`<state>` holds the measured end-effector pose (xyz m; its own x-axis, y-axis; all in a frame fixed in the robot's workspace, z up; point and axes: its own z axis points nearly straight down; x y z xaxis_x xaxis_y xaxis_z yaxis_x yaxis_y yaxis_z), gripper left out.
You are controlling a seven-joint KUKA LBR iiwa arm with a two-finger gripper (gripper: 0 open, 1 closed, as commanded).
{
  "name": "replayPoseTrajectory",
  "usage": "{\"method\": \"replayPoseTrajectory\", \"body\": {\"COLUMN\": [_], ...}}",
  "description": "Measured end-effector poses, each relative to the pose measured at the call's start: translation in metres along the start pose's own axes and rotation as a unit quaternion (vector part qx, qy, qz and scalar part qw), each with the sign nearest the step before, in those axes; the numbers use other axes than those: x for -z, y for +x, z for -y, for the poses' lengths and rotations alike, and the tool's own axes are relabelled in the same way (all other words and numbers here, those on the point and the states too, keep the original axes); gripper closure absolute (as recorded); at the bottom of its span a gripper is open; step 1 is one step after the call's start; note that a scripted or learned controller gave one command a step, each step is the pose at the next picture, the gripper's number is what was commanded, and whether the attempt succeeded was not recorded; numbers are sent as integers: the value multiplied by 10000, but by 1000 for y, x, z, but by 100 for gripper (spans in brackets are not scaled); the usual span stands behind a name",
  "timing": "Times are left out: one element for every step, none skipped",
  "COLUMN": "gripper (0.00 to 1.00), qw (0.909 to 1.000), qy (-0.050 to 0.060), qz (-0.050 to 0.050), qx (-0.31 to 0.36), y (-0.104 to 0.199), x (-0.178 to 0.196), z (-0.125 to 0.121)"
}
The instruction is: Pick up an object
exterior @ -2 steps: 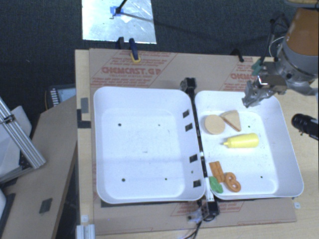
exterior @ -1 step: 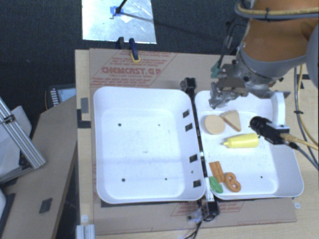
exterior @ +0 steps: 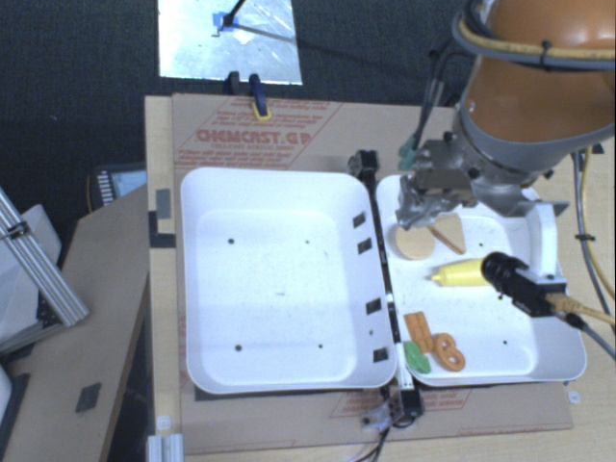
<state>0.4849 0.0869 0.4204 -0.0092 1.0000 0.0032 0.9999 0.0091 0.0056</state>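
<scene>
My gripper (exterior: 416,212) hangs over the far left part of the right bin (exterior: 553,359), under the grey and orange arm. Just below it lie a round tan disc (exterior: 415,245) and a tan wedge (exterior: 449,233); the gripper's body overlaps their far edges. A yellow oblong piece (exterior: 458,274) lies a little nearer, in the middle of the bin. At the bin's near left corner sit an orange carrot-like piece (exterior: 417,327), a small green piece (exterior: 416,357) and an orange pretzel (exterior: 449,351).
The left bin (exterior: 279,277) stands beside the right one, with a black clipped divider (exterior: 375,258) between them. A black cylinder with a cable (exterior: 517,284) juts over the right bin beside the yellow piece. Both bins rest on cardboard (exterior: 260,133).
</scene>
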Motion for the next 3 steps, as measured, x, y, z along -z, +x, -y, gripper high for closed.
{"method": "replayPoseTrajectory", "body": {"gripper": [100,100,100], "qw": [10000,10000,10000], "qy": [-57,76,-28], "qz": [-12,29,-10], "qx": [-8,-15,-12], "y": [34,59,72], "x": [122,4,100], "z": [-3,-31,-2]}}
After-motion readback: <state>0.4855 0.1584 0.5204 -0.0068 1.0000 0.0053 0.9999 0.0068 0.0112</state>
